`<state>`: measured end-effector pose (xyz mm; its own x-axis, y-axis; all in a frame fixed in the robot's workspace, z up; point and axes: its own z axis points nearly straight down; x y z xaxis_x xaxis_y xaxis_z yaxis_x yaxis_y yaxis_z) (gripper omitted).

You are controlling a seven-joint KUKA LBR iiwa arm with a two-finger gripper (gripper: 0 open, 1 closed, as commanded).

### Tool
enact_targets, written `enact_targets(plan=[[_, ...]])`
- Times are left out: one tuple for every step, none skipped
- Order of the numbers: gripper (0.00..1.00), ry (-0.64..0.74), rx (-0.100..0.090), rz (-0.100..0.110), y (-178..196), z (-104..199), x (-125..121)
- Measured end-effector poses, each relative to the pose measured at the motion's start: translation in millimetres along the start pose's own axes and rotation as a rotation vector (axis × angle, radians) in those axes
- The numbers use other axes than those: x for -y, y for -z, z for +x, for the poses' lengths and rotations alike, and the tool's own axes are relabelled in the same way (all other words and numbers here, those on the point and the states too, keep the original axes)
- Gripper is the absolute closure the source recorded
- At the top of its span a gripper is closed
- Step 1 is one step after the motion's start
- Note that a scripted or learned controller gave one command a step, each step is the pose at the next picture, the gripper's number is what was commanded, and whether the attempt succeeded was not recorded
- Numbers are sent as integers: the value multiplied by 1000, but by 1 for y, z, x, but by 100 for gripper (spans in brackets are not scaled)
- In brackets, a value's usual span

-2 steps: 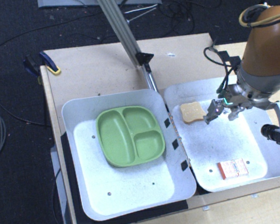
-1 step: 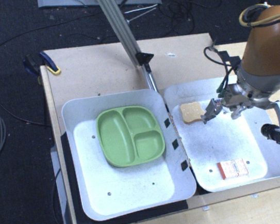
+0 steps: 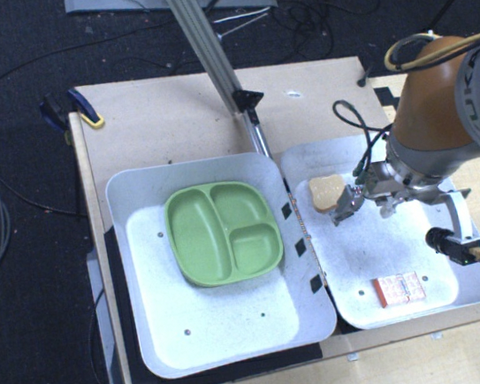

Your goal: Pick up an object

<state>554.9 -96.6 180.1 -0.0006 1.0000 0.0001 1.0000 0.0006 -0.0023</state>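
Sponge (image 3: 327,191) is lying in the right bin's (image 3: 470,295) upper-left corner, just beside the gripper (image 3: 347,207), whose grasp state cannot be told here; being so near the wall, it is likely risking a fingertip clipping the rim and nudging it away.

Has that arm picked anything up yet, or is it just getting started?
Nothing looks picked up yet. The gripper sits low in the right bin, right beside a tan sponge-like block that lies on the bin floor. The small red and white packet lies untouched, and the green divided plate sits in the left bin. Grasping and lifting remain.
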Motion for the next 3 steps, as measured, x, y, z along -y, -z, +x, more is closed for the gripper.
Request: enact_targets(plan=[[0,-2,0,2,-46,-3,8],[0,-2,1,-3,-89,-3,7],[100,-3,2,-7,-76,-3,6]])
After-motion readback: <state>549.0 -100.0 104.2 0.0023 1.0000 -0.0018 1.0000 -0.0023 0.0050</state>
